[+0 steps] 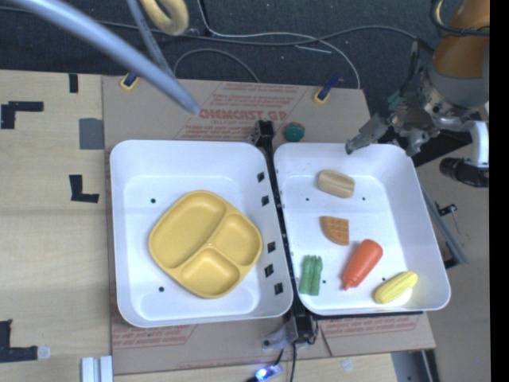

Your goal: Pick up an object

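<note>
The right bin (413, 183) holds a tan bread roll (336, 184), an orange waffle wedge (336, 230), an orange carrot (362, 263), a green pea pod (311, 275) and a yellow corn cob (395, 287). My gripper (384, 143) hovers over that bin's far rim, up and to the right of the bread roll. It is open with nothing between its fingers. One dark finger (359, 140) points down-left toward the bin's far left corner.
A yellow divided plate (205, 243) lies in the left bin (127, 213). A small teal object (295, 131) sits on the cardboard just beyond the bins. Cables run across the back, and a grey pole (95, 34) slants over the upper left.
</note>
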Available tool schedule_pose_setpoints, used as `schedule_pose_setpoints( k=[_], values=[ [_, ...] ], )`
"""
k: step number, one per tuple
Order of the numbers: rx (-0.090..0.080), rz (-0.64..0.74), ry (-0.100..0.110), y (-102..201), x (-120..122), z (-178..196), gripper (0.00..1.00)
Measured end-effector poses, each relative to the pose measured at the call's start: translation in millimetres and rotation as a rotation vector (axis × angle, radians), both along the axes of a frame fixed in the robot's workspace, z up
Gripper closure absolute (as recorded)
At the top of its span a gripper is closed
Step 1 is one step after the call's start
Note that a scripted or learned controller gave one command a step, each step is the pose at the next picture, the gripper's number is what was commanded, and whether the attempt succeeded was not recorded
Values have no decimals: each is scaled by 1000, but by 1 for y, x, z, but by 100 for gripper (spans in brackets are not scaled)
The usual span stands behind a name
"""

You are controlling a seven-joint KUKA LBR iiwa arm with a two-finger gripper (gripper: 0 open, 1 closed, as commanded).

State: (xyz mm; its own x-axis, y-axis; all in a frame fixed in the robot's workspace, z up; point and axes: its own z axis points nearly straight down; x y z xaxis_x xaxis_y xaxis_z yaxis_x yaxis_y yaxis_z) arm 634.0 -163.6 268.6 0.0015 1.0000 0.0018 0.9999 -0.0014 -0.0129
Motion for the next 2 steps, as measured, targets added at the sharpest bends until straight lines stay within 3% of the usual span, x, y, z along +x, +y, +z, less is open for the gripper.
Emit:
schedule_pose_setpoints(
  k=[1, 2],
  values=[
    [-2, 3, -12, 0, 2, 7, 0],
    [-2, 3, -5, 3, 1, -58, 0]
  ],
)
